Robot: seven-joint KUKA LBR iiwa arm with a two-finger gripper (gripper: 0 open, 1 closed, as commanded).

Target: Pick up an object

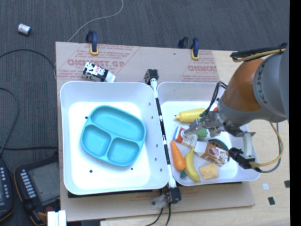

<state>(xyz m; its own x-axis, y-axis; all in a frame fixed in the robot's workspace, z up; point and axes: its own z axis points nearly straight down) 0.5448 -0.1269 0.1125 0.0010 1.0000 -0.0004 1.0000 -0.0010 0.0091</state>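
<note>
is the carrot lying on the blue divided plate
No, the carrot lies in the right bin beside a banana, while the blue plate sits in the left bin.

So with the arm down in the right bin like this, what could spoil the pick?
1. The toys are packed tight: the carrot, banana and cracker touch or overlap, so the tool may nudge or snag a neighbour.
2. The tool sits among the clutter near the yellow corn; a poor grip could slip on lifting.

Blue tray in left bin; clamps.
</note>
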